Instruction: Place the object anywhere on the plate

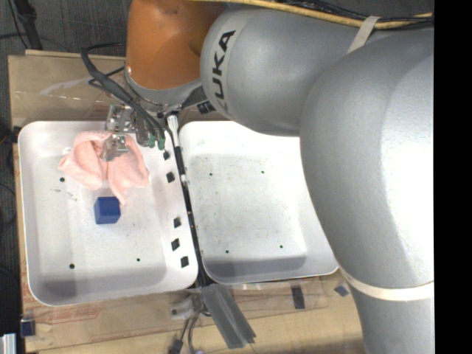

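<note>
Blue cube (107, 210), the likely task object, sits in the left bin (44, 271), on its white floor, near the middle and slightly toward the near side. No plate can be made out in either bin. Just beyond the cube lies a crumpled pink cloth (99, 164), close to it but apart from it. The gripper (118, 142) hangs over the far part of that cloth, its metal tip at or touching the fabric; whether the jaws are open or closed cannot be told from this angle, and nothing is seen held between them. The right bin (254, 264) lies beside the left one, their rims meeting along a line of small black marks. Both rest on a brown, cardboard-like desk (110, 319). On the grey arm (310, 72), the letters "UKA" can be read beside the orange band (158, 39). Farther back, the room is dark.
</note>
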Controlling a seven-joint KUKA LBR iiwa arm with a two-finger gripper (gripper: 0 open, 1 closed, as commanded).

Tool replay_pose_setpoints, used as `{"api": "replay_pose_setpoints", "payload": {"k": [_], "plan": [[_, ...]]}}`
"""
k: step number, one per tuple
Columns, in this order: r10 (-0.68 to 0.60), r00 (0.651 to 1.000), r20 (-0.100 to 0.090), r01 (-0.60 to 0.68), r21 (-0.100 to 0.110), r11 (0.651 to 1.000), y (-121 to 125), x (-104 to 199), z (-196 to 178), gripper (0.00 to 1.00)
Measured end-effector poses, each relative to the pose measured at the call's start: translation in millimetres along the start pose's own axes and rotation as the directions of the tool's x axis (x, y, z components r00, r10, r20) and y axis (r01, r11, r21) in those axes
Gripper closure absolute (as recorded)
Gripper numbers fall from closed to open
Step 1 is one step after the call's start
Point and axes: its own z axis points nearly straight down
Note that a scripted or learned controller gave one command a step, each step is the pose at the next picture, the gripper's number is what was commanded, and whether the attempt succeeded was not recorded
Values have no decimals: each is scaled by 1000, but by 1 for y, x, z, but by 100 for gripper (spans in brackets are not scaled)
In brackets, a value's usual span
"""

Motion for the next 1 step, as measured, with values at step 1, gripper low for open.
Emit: {"api": "replay_pose_setpoints", "payload": {"k": [1], "plan": [[0,1000,0,0,0,1000,0,0,0,0]]}}
